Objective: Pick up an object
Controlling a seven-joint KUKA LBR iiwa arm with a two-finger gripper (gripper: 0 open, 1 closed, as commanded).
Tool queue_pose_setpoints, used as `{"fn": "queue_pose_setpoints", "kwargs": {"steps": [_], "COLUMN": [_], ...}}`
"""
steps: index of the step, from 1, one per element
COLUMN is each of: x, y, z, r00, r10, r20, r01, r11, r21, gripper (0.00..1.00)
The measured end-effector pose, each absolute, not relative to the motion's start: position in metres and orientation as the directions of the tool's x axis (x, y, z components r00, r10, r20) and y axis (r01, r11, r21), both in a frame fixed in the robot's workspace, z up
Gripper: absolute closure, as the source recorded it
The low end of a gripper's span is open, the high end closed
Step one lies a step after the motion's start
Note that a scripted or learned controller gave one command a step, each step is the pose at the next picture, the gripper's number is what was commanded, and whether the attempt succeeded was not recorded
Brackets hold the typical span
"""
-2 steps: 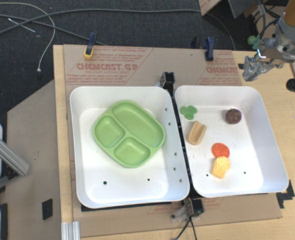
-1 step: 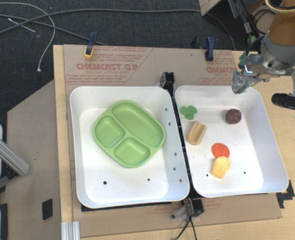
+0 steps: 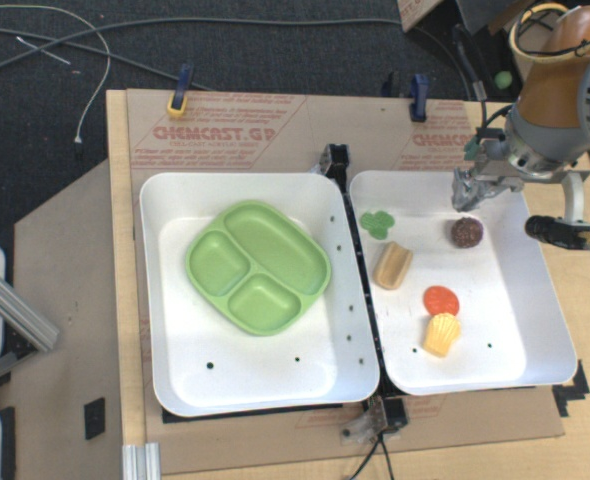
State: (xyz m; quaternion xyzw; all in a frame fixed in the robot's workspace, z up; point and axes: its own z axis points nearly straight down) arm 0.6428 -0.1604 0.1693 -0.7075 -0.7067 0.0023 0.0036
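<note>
Green plate (image 3: 258, 265), white bins (image 3: 165, 298)

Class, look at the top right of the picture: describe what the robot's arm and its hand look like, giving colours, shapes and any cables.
The arm is rounded, with an orange band above a grey wrist section. A light cable loops over its top. Below the wrist sits the hand, a small grey metal assembly with dark cables running along it.
</note>
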Motion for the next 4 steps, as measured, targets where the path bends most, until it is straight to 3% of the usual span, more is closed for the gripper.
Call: {"fn": "queue_pose_setpoints", "kwargs": {"steps": [1,2,4], "x": [0.641,0.644,0.647], "y": [-0.158,-0.159,-0.163], "z": [0.106,0.122,0.252], "r00": [0.0,0.0,-0.001], "r10": [1.0,1.0,1.0], "r20": [0.002,0.0,-0.003], "r01": [1.0,1.0,1.0], "r11": [0.0,0.0,0.001], "r21": [-0.008,0.002,0.01], "gripper": [0.0,1.0,1.0]}}
